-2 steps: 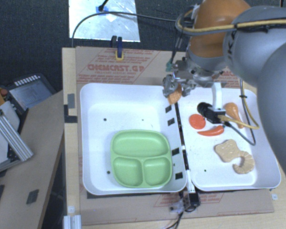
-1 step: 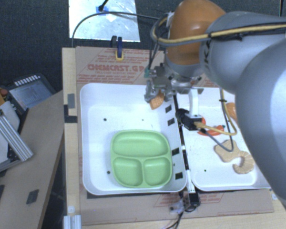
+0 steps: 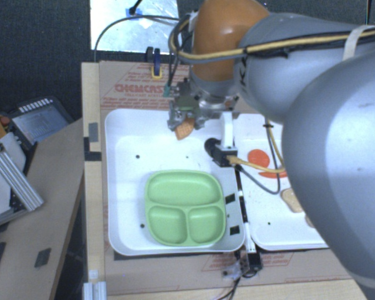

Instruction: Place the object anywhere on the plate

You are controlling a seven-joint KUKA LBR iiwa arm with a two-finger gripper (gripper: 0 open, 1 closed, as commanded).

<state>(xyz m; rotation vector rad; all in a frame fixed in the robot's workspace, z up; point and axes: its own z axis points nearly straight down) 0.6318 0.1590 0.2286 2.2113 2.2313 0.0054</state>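
Observation:
A light green plate [image 3: 185, 206] with three compartments lies in the front half of the left bin [image 3: 122, 167]. My gripper [image 3: 182, 126] hangs over the back of that bin, beyond the plate's far rim. A small tan-orange object [image 3: 184, 130] sits between its fingertips, held above the bin floor. The gripper is shut on it. The grey arm with its orange band covers most of the right side of the view.
The right bin [image 3: 269, 236] holds an orange round piece [image 3: 259, 158], a red strip beside it and a tan piece [image 3: 292, 200] near the arm. A black clamp and cables run along the divider between the bins. A cardboard sheet lies under both bins.

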